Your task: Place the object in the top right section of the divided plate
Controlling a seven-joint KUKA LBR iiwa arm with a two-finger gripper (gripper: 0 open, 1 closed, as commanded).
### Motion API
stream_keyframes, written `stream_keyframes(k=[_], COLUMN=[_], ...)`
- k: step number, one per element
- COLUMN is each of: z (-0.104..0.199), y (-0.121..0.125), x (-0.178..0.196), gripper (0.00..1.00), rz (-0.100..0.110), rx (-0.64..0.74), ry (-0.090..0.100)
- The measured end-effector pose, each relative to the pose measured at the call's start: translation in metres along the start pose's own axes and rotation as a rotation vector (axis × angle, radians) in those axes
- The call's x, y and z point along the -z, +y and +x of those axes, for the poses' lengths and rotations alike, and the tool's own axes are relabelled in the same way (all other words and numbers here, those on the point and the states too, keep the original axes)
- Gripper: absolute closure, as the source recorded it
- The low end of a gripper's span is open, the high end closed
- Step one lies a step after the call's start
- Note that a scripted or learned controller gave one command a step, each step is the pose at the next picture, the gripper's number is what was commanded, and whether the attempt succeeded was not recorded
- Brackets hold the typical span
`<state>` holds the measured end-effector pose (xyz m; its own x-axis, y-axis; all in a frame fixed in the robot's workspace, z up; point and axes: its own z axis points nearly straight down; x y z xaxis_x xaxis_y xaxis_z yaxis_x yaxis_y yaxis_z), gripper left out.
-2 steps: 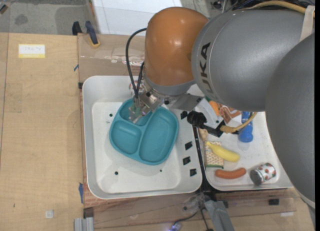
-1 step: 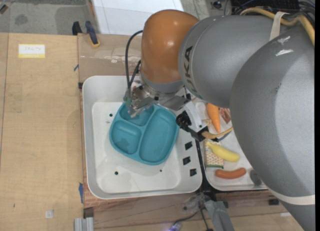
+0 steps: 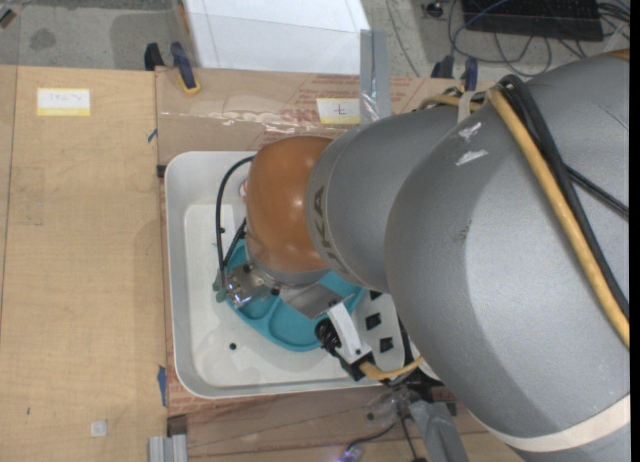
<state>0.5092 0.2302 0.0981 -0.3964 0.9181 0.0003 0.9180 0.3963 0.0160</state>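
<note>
Most of the teal divided plastic plate (image 3: pixel 285 328) is hidden by the grey arm (image 3: pixel 450 240); jaws' state can't be told, placement unconfirmed.

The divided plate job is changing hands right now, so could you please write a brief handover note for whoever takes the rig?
Gripper: hidden under the arm's orange band and wrist; whether it is open or shut cannot be told.
Things: the teal divided plate lies in the white bin, mostly covered by the arm. The object to be placed cannot be made out.
Done: the arm is down over the plate; no placement can be confirmed.
Left: check for the object once the arm lifts, then confirm it sits in the top right section.
</note>
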Motion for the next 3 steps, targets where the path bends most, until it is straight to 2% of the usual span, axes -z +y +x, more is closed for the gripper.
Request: stream_keyframes(k=[1, 2, 3], z=[-0.004, 0.022, 0.019], y=[0.003, -0.037, -0.036], x=[0.004, 0.042, 0.052], gripper=[0.00, 0.00, 1.00], rz=[-0.009, 0.016, 0.015], rx=[-0.003, -0.237, -0.244], ry=[-0.006, -0.001, 0.000])
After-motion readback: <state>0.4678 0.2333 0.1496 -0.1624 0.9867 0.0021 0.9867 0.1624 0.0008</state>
